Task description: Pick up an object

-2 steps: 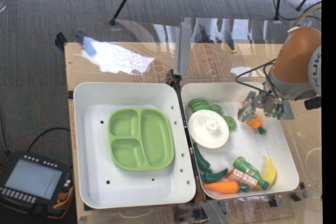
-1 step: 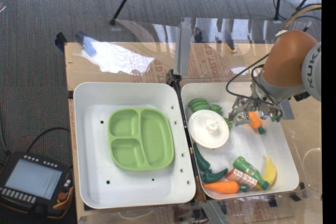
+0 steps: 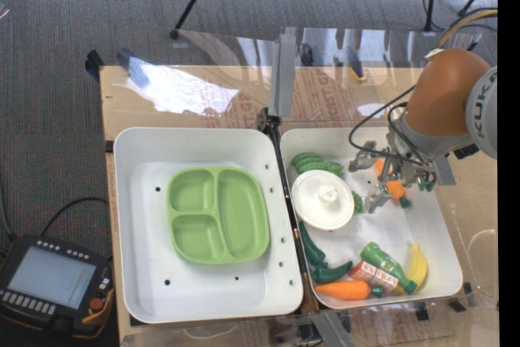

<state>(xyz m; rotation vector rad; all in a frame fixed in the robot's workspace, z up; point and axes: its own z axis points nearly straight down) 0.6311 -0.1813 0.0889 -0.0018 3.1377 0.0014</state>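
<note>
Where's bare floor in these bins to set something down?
Left bin: a bare white margin all around the green divided plate, widest along its near edge. Right bin is crowded: white lid, toy carrot, banana and gripper; only small gaps.

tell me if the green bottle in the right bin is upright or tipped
Tipped: the green bottle lies on its side on the right bin's floor, beside the banana.
</note>
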